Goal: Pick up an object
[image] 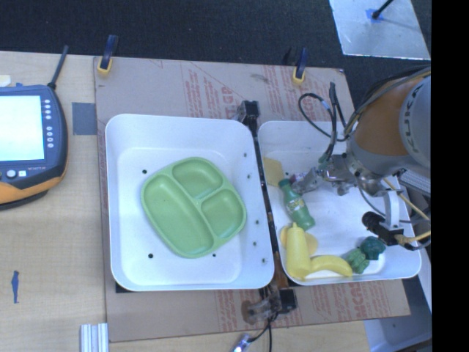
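1. In the right bin (272, 134), seen from the camera fixed above the bench, the gripper (304, 184) reaches in from the right, its metal fingers stretching leftward from the grey arm (410, 127) with its orange band.
2. The green bottle (296, 205) lies just below and left of the gripper's tip, close to the bin's left wall. Its cap end sits right at the fingertips, but I cannot make out whether they touch it.
3. That bottle lies flat, its long axis running from upper left to lower right, cap toward the upper left and the divider between the bins.
4. Whether the jaws stand wide or narrow I cannot tell; the finger ends blur into the bottle's cap and the cables behind them.
5. Below the green bottle lies a yellow bottle (295, 249), roughly upright in the picture, neck toward the green one.
6. A banana (331, 265) lies just right of the yellow bottle's base, along the bin's lower wall, its long axis nearly level.
7. A dark green toy (364, 254) sits right of the banana, in the bin's lower right corner.
8. The left bin (132, 266), beside the right bin, holds a green divided plate (193, 207), tilted diagonally.
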`<state>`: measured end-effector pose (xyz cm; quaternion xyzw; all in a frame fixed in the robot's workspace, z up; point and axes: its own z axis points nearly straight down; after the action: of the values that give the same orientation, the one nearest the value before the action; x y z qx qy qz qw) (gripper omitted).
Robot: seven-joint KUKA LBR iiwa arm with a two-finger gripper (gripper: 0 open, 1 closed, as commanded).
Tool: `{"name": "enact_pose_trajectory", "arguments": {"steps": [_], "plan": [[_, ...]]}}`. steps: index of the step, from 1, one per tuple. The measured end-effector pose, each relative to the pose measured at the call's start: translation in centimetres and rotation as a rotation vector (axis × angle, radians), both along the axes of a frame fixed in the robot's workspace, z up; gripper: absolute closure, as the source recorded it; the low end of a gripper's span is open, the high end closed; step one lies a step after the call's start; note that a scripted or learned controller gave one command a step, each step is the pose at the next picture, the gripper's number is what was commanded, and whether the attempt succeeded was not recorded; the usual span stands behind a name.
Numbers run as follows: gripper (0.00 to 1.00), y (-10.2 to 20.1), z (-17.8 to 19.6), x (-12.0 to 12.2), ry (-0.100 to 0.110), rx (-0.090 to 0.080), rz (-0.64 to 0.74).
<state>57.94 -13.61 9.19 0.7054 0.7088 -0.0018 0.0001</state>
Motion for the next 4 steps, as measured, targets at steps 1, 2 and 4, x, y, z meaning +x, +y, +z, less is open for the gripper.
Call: {"name": "enact_pose_trajectory", "arguments": {"steps": [1,2,4], "plan": [[0.00,3.7,0.0,7.7,0.000,0.004,-0.001],[0.00,-0.3,0.0,2.2,0.001,0.001,-0.002],[0.00,-0.4,1.0,2.2,0.002,0.000,0.001]]}}
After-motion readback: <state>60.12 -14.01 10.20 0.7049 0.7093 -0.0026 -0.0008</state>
